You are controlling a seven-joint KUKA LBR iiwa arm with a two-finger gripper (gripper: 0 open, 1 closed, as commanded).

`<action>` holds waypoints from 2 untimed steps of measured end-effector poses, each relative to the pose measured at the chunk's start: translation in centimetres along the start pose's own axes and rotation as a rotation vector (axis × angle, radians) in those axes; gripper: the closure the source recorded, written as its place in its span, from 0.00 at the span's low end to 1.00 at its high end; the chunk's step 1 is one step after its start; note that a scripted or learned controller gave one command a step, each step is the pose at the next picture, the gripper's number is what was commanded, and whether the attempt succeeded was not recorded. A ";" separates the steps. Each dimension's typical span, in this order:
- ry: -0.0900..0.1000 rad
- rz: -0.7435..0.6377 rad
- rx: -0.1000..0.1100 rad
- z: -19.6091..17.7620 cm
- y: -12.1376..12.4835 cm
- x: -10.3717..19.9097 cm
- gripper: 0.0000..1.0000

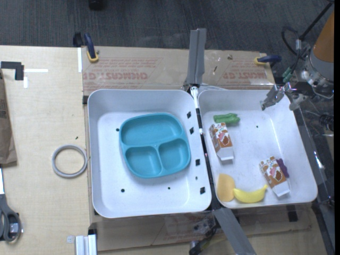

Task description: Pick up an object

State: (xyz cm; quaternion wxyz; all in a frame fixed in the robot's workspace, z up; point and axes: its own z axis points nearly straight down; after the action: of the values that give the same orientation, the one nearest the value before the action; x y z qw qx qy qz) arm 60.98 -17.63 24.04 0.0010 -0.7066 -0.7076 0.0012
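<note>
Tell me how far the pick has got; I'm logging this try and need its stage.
Nothing looks done yet. The claw hangs over the far right corner of the right bin, with no object between its fingers. The green piece, two small cartons, the banana and the orange piece all lie on the bin floor. Reaching, gripping and lifting one is all left.

Grey at the wrist, with an orange band above it near the table's far right corner. Metallic silver housing below the band, glinting in spots. Hand (pixel 277 95) small, pale grey metal, angular, ending in thin pointed fingers. Dark cables looped around the wrist, one a wide black arc, with a short green lead among them. Finer detail too blurred to tell.
</note>
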 end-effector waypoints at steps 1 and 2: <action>-0.001 0.007 -0.001 4.9 -3.0 -1.9 0.00; 0.005 0.071 -0.011 12.3 -11.3 -4.2 0.00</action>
State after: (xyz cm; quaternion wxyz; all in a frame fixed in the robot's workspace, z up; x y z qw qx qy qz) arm 49.63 -21.85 11.75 -0.0011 -0.7314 -0.6819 -0.0041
